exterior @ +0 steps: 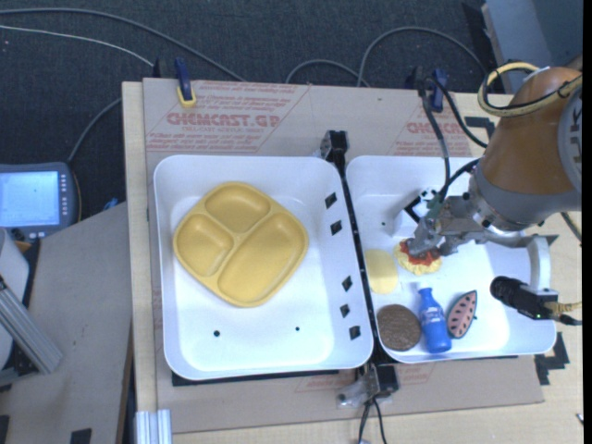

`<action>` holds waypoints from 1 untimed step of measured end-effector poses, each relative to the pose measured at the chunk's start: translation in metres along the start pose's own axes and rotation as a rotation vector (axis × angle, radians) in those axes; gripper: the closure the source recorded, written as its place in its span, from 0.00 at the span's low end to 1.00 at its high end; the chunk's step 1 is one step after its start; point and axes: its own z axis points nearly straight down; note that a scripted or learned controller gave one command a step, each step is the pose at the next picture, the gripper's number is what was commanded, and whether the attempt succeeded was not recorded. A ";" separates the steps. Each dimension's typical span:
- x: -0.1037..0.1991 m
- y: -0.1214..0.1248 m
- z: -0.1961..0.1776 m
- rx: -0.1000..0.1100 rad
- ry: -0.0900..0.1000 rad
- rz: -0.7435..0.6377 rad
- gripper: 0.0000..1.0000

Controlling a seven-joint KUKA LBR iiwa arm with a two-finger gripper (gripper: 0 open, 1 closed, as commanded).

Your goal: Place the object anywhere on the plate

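- The gripper (427,241) is covering the top of the red and yellow object (421,262); its finger state is staying unreadable.
- The arm (532,160) is running off the frame at 3 o'clock.
- The grey monitor (32,197) is being cropped at 9 o'clock.

Left bin (176,276) and right bin (490,294): smooth white plastic, slight sheen. Plate (240,243): yellow plastic, smooth, satin, with three moulded compartments. Bench (277,118) top looked like tan board with red print, matt. Blue bottle (432,320): glossy plastic. Brown round item (399,326) had a matt, slightly grainy surface. Pale yellow block (381,270) appeared matt, soft-looking. Arm (532,146) shell was smooth and semi-gloss, orange over grey. Claw (427,240) looked like dull grey metal.
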 end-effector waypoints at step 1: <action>0.056 0.003 0.005 0.001 0.002 -0.002 1.00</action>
